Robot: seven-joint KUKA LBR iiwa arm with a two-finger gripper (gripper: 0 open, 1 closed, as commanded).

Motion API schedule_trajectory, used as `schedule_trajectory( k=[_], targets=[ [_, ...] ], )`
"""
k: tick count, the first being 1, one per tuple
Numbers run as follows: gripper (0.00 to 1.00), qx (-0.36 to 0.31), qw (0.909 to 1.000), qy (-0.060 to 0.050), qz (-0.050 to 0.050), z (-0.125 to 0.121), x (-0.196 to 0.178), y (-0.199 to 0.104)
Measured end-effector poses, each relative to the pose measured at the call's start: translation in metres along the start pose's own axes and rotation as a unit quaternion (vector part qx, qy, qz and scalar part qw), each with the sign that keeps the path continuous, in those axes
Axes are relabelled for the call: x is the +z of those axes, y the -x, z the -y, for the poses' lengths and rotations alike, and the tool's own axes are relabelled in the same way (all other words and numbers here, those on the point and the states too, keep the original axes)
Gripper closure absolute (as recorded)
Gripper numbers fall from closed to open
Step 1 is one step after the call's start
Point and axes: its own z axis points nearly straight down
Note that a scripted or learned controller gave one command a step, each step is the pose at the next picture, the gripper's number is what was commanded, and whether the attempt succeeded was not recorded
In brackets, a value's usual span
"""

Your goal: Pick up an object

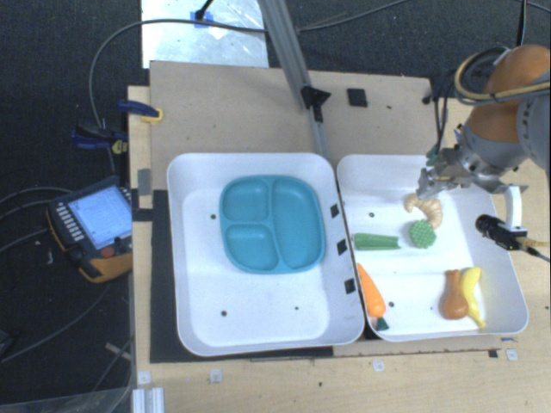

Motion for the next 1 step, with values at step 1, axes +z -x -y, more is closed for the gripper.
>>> schedule_trajectory(
  k=[1],
  targets=[
    [1.00,0.000,1.0000,0.001,0.000,0.0004,-0.0446,-0.0007]
  ],
)
